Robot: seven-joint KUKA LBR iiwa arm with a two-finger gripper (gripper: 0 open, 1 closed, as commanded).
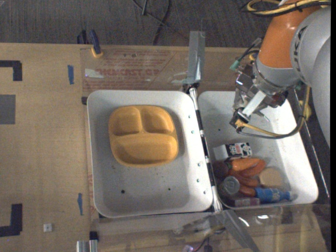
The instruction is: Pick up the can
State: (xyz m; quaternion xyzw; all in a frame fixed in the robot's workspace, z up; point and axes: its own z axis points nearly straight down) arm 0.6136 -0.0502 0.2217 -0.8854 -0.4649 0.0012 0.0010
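Camera view from above shows two white bins side by side on the surface (pixel 42 156). The left bin (pixel 105 193) carries a yellow divided tray (pixel 143 134). The right bin (pixel 296 161) holds a small heap at its near edge: the can (pixel 230 185) standing at the left of the heap, an orange carrot-like thing (pixel 247 165), a small carton (pixel 239 150) and a blue bottle (pixel 270 195). The pincer (pixel 240 119) hangs over the far part of the right bin, well apart from the can. I cannot tell if it is wide or narrow.
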